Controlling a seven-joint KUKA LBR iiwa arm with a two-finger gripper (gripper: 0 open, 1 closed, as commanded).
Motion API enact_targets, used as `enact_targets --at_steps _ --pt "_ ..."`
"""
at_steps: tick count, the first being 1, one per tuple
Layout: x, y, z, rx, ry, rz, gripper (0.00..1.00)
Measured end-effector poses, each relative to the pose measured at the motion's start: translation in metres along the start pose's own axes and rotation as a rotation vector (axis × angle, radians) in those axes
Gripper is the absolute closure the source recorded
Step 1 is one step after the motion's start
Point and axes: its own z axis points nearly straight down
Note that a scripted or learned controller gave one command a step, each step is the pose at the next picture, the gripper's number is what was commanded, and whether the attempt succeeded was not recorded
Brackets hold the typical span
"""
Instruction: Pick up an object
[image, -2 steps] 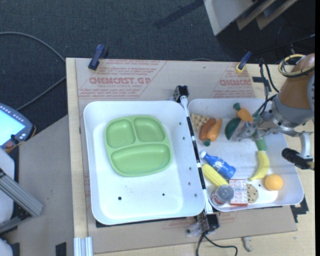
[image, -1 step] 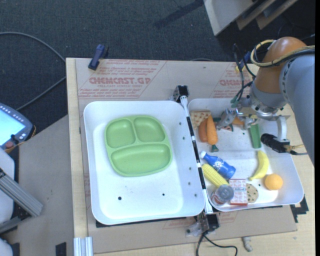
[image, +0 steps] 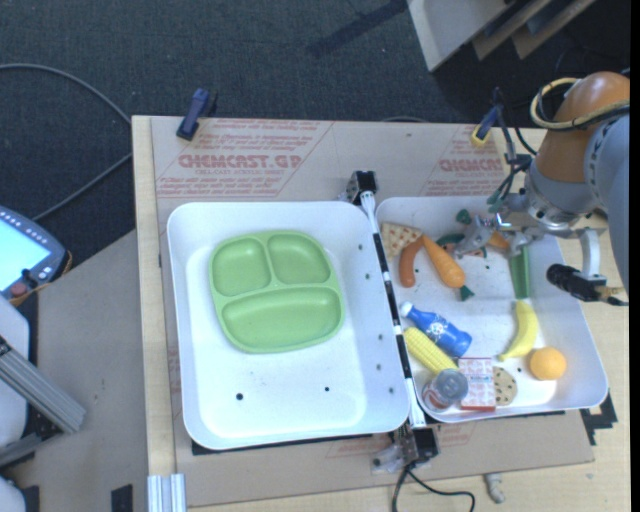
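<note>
Broadly, the surface (image: 300, 150) carries two white bins: the left bin (image: 190, 300) holds a green divided plate (image: 277, 290), the right bin (image: 585, 345) a clutter of toy food. Over the right bin's far end hangs the hand (image: 497, 232); whether it is wide or narrow I cannot tell. Nearest it is the carrot (image: 443, 260), just toward the bins' divider, its long axis slanting from far-left to near-right. Further off lie the banana (image: 521, 330) and the orange (image: 547, 363).

Right bin (image: 590, 372) crowded; left bin (image: 190, 300) open around green tray (image: 277, 290)
</note>
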Motion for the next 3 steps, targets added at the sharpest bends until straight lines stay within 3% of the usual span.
enact_targets --at_steps 1,2,3 --pt "-0.013 0.003 0.0 0.005 0.026 -0.009 0.0" --pt "0.097 0.002 0.001 -0.01 -0.005 0.007 0.0" --pt "0.059 0.003 -0.001 -0.018 -0.008 0.007 0.0"
